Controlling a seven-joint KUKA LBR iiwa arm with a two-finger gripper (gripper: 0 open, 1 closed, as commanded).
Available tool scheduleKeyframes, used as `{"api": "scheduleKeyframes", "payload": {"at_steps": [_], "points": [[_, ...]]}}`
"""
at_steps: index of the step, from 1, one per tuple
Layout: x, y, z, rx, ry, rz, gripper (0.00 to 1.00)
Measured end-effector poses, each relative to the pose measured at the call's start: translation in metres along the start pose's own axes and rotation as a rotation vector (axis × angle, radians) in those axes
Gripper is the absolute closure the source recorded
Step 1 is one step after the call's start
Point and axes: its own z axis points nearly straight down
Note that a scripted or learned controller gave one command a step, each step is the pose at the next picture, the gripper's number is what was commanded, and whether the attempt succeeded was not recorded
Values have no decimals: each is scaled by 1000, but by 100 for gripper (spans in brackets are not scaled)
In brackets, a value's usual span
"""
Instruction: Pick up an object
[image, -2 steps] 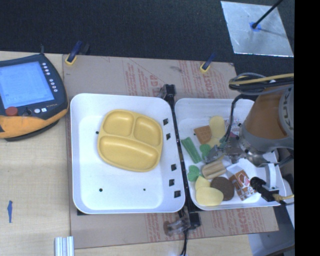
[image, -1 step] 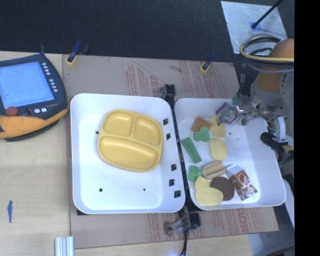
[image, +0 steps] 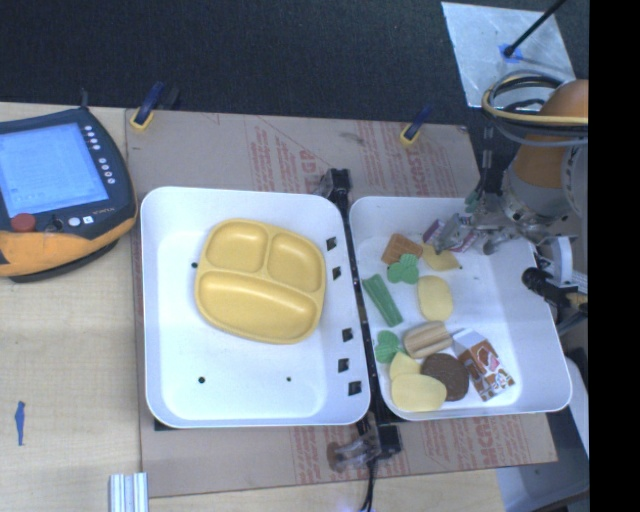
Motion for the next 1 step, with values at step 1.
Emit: {"api": "scheduleKeyframes", "payload": {"at_steps": [1], "points": [[15,0,0,3,2,-2,0]]}}
